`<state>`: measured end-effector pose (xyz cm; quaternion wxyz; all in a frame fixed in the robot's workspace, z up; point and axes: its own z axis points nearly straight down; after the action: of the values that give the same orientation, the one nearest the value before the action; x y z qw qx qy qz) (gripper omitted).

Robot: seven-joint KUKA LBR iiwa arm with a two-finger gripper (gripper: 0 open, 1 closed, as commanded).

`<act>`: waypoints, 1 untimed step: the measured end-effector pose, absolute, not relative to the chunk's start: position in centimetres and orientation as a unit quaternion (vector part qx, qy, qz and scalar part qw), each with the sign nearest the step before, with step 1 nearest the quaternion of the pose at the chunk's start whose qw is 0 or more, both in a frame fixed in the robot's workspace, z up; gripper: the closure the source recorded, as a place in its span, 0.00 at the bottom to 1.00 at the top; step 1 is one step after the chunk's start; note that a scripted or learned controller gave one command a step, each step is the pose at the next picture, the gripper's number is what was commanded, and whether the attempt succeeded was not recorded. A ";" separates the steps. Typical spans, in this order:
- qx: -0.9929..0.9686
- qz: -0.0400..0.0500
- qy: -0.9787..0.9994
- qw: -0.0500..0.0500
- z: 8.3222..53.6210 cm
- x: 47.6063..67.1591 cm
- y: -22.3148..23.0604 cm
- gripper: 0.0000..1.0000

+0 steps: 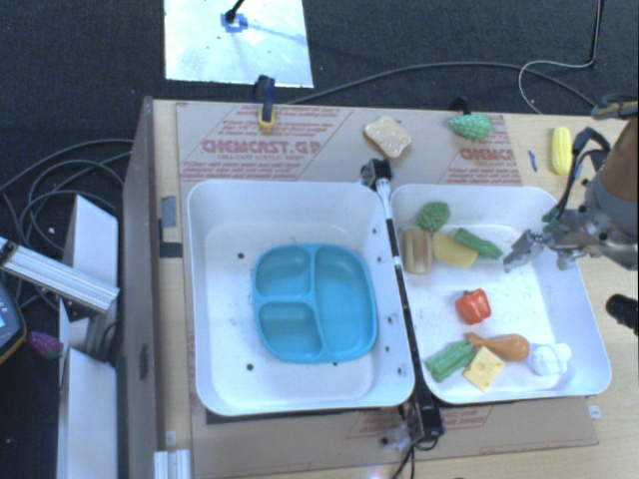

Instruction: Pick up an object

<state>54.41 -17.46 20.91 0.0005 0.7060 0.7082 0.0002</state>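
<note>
My gripper (544, 251) hovers over the right bin (574, 312) near its far right side, fingers spread and nothing between them. To its left lie a green cucumber piece (480, 242), a yellow piece (453, 251), a brown roll (416, 250) and a leafy green (433, 216). In front of it sit a red pepper (473, 306), a chicken drumstick (500, 345), a cheese wedge (484, 369), green beans (449, 359) and a white garlic (549, 359).
The left bin (225, 267) holds a blue divided plate (315, 302). On the cardboard behind the bins rest a toast slice (387, 136), a green toy (470, 126) and a corn cob (561, 150). A clamp joins the bins at the far rim (377, 175).
</note>
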 end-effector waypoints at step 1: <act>0.706 0.000 0.708 -0.001 8.8 54.0 -15.0 0.00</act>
<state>54.02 -15.05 8.76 -0.0005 0.7064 0.7078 -0.0002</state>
